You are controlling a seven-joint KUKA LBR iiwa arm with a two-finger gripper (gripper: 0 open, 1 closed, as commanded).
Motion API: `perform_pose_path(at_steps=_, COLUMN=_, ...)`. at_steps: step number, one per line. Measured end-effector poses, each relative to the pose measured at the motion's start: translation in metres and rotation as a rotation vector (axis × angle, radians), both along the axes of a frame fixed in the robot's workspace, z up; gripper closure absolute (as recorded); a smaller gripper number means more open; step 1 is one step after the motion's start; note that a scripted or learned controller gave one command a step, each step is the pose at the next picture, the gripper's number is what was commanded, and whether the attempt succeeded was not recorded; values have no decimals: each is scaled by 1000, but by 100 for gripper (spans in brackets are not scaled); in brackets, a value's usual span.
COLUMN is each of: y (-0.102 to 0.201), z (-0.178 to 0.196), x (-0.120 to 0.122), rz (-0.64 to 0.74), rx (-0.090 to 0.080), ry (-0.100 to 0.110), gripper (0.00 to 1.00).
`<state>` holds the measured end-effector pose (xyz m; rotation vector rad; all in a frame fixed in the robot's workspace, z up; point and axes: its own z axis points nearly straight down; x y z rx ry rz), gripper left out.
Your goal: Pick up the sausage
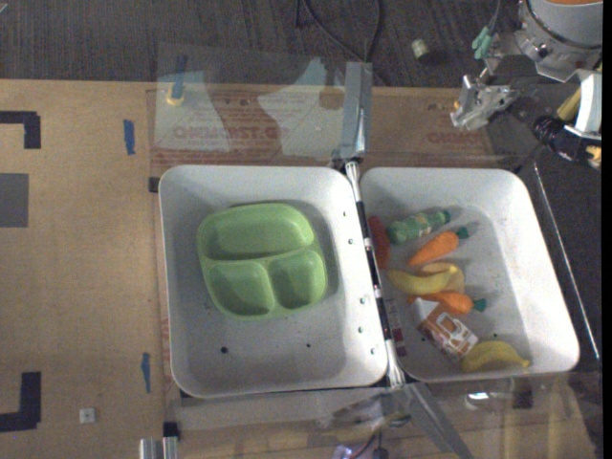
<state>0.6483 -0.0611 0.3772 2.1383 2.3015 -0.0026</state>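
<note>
Bench top [76, 285] is plain tan board with black tape corners [24, 127] and a few blue tape bits [128, 137]. Dark grey carpet [143, 17] behind it, with a black cable [339, 12] looping across. Lighting's flat and even.
</note>
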Motion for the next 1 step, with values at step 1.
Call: perform_pose_path(at_steps=1, y=-61, z=59, x=19, rz=-62, rx=-1, ry=-4, gripper=100)
